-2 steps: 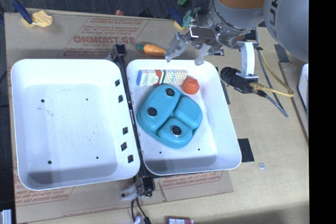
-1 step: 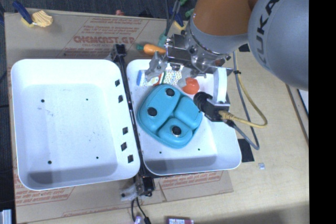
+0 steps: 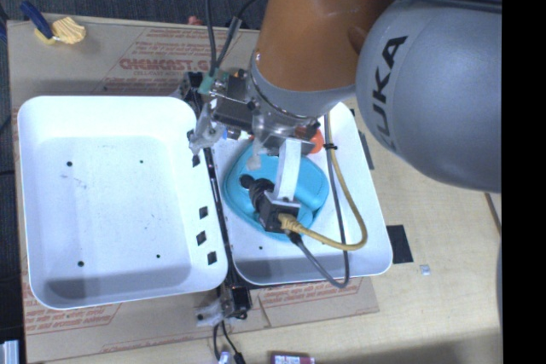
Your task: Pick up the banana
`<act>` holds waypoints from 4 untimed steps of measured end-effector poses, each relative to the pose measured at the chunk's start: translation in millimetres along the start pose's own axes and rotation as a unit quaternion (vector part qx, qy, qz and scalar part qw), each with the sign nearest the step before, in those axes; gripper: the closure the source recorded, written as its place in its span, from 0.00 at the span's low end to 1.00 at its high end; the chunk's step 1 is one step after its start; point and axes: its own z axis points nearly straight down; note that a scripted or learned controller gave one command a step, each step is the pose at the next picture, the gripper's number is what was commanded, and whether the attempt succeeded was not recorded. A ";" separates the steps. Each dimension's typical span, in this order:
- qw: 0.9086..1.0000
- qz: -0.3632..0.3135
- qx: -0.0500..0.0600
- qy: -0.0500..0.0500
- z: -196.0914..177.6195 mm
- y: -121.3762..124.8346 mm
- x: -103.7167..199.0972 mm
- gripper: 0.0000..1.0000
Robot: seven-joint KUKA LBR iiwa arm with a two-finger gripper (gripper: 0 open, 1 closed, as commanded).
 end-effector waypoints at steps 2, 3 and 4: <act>1.000 0.010 0.000 0.000 20.1 -14.9 -25.9 0.00; 0.999 0.049 -0.001 0.000 5.7 -36.1 43.6 0.00; 0.999 -0.040 -0.002 0.001 -53.9 -17.9 -16.2 0.00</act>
